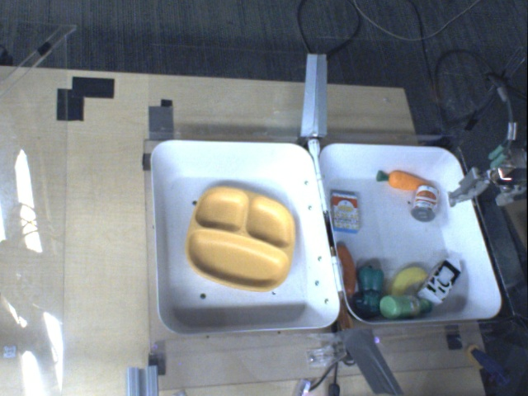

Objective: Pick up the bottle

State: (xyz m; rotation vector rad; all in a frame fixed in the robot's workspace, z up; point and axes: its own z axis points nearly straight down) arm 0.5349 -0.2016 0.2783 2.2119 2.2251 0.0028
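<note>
Two shallow white bins sat side by side on the wooden bench (99,262). The left bin (169,246) held a yellow three-part tray (242,238). In the right bin (470,246) a carrot (404,180) lay beside a small can (424,203), with a small printed box (345,211) near the divider. Along the near wall clustered a sausage (346,268), a dark teal object (369,280), a green bottle (400,306) lying on its side, a lemon (407,279) and a black-and-white packet (440,280).

Two shallow white bins: left bin (165,246), right bin (462,221). One yellow three-compartment plastic tray (241,236). One green plastic bottle (404,306). One orange toy carrot (406,180). One small printed carton (345,211). One round tin can (425,203).
</note>
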